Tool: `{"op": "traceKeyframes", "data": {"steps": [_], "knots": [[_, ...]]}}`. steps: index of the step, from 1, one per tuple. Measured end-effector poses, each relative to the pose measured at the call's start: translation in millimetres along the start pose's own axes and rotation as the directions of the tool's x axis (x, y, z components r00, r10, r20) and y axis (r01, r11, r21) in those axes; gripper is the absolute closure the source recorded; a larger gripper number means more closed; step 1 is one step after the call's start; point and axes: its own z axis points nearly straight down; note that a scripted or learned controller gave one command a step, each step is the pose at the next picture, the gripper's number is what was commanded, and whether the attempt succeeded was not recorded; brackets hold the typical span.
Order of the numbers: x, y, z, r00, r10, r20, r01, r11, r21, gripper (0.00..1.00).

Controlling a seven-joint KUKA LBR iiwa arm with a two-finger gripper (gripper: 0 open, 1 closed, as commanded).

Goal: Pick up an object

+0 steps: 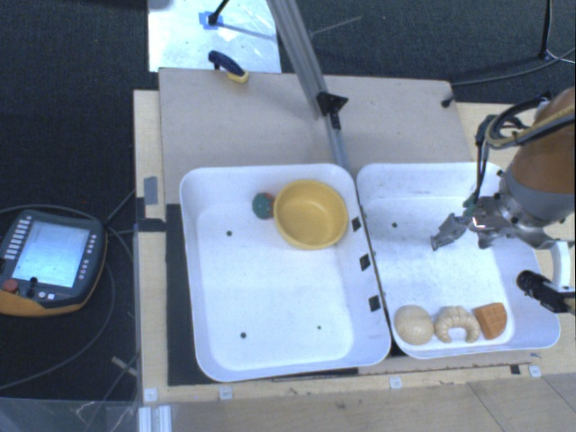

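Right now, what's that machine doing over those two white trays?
A robot arm reaches in from the right, its gripper hanging over the right bin, with nothing between its fingers. Three food-like pieces sit along that bin's near edge: a pale round one, a croissant shape and an orange-brown piece. The left bin holds a yellow bowl beside a small green ball.

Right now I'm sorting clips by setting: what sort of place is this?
Probably a robotics lab: a robot arm over two white bins on a bench, with a teach pendant on the dark carpet.
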Motion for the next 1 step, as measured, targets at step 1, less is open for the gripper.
{"op": "traceKeyframes", "data": {"steps": [1], "knots": [[-0.5,-3.3,41.9,1.0,0.001,0.0,-0.001,1.0,-0.001,0.0]]}}
